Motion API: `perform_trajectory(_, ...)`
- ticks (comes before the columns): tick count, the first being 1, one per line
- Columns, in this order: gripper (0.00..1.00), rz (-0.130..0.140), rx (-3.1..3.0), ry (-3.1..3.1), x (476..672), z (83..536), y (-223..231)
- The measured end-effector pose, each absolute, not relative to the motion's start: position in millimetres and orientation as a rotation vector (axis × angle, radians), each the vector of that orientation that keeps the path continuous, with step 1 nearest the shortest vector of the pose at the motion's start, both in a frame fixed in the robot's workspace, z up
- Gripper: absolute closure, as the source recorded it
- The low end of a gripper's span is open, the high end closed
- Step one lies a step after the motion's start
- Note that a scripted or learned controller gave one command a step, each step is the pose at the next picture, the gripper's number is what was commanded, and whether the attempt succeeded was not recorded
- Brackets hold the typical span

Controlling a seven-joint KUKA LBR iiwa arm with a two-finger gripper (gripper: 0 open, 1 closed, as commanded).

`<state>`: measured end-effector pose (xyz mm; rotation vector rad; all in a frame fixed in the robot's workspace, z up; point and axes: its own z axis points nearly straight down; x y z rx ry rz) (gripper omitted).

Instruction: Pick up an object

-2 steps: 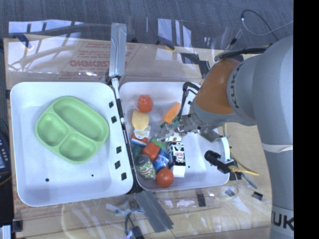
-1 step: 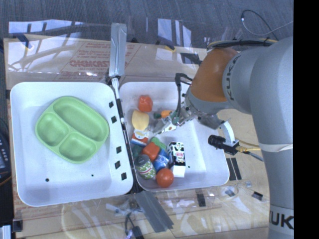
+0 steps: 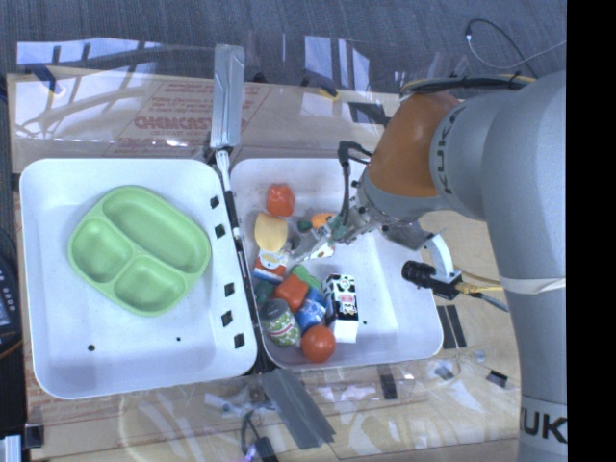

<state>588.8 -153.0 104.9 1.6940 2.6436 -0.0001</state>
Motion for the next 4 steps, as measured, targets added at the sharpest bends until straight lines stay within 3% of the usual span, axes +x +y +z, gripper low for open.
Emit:
perform_trajectory(1,0.00,-0.001,1.408,2.811,570.1,92,-139)
perform_trajectory(2,0.00,0.000,1.451,2.798,632.4,91,-178)
perform_trajectory(3,1.00,-0.002,1.442,2.796,633.8,102,-178)
perform_trajectory(4,1.00,0.002,1.609,2.694,658.1,210,-120)
